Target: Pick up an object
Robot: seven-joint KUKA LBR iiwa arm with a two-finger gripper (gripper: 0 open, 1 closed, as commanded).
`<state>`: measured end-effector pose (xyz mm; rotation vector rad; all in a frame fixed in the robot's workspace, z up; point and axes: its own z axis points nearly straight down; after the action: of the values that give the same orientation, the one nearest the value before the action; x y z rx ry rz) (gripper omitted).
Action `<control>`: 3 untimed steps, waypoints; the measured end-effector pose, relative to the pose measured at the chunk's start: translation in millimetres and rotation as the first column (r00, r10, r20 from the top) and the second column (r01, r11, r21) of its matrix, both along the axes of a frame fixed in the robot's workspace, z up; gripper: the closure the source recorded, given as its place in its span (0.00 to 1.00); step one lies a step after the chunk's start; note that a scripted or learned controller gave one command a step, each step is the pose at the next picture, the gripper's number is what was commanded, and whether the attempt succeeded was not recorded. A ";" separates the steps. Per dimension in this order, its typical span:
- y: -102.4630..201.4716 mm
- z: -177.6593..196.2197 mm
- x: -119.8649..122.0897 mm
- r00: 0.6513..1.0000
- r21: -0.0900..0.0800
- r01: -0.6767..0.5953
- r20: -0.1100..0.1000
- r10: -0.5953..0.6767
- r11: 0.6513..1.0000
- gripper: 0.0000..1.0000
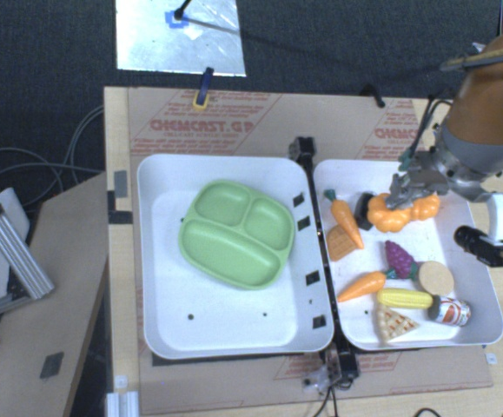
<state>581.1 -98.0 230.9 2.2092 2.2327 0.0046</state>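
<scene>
My gripper [402, 195] hangs low over the upper part of the right bin [481, 272], right on top of an orange toy pumpkin [392, 218]. It touches or nearly touches the pumpkin's top, and its tips are lost against the toy. The grey arm with its orange band [493, 102] reaches in from the right. Below the pumpkin lie purple grapes [399, 257], a tan round biscuit [435, 278], a yellow corn cob [405, 299], a small can [450, 311] and a pizza slice [394, 324].
Two toy carrots [345, 217] [361, 285] and a brown wedge [341, 244] lie on the right bin's left side. The left bin [164, 320] holds a green divided plate [236, 233]. A black part of the arm [481, 246] sticks out over the right bin's right edge.
</scene>
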 end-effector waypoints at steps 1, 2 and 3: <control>57.7 -12.6 2.2 1.000 0.000 0.000 -0.001 0.000 1.000 1.00; 78.2 -2.1 11.4 1.000 -0.001 0.004 -0.001 -0.004 1.000 1.00; 77.4 -2.3 4.8 1.000 -0.002 0.008 -0.002 -0.008 1.000 1.00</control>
<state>585.9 -20.6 228.6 2.2185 2.2235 0.0001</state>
